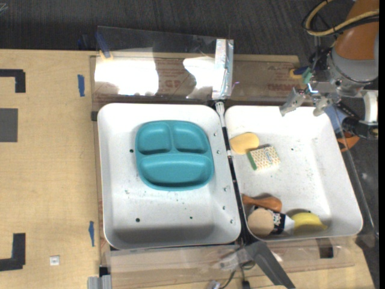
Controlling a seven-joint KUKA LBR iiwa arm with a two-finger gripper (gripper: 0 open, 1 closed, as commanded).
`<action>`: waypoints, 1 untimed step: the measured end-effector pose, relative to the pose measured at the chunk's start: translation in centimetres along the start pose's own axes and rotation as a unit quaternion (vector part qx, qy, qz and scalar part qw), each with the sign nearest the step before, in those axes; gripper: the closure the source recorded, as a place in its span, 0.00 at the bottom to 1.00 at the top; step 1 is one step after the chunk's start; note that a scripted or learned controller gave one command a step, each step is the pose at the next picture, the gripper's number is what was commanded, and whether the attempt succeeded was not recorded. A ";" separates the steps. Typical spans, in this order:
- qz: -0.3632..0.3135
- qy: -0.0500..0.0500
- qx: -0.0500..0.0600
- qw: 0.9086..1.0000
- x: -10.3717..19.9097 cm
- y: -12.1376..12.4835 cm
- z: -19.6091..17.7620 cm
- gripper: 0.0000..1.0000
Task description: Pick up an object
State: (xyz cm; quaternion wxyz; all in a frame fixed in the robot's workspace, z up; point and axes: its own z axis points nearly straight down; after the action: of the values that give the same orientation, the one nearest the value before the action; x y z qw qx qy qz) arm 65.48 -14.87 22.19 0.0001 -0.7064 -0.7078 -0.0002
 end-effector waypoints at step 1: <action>-0.051 0.001 0.003 0.999 3.4 -0.2 9.1 0.00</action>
State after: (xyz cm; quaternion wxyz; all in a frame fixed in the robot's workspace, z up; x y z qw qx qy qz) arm 65.30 -11.48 13.12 0.0030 -0.6690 -0.7432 0.0016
